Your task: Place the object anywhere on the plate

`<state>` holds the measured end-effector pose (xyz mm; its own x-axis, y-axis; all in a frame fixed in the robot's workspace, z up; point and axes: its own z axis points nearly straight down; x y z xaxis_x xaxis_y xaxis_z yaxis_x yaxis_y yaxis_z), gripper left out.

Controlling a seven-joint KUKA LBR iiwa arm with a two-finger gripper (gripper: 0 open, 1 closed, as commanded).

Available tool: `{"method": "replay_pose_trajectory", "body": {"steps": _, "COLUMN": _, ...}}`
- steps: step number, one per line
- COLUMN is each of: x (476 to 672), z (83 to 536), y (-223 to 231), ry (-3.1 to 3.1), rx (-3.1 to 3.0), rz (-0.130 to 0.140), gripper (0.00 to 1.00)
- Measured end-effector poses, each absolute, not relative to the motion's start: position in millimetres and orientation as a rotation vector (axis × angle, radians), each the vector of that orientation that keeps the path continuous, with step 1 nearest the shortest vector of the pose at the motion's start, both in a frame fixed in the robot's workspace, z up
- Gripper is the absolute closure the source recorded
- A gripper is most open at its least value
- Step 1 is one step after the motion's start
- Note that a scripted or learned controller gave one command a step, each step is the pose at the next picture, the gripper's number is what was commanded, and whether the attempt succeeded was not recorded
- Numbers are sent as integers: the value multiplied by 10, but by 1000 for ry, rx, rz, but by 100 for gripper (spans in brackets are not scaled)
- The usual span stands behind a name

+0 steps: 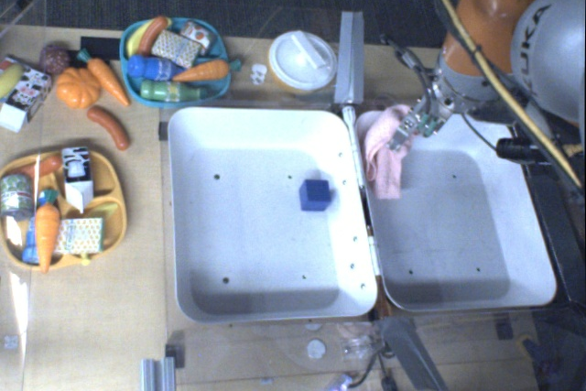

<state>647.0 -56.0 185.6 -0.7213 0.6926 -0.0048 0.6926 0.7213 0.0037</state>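
A pink cloth lies crumpled along the left wall of the right bin, and its upper corner is drawn up toward the gripper. The gripper hangs over the bin's back left part, with its fingers shut on that corner of the cloth. A white round plate with a yellow rim stands on the bench behind the bins, up and to the left of the gripper. A small blue cube rests near the middle of the left bin.
A metal divider post stands between the plate and the arm. A blue basket of toy food sits left of the plate. More toy food and a yellow tray lie at the far left.
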Motion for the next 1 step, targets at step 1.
{"method": "replay_pose_trajectory", "body": {"steps": 1, "x": 6488, "z": 2258, "y": -543, "ry": 2912, "rx": 1163, "rz": 4, "gripper": 100}}
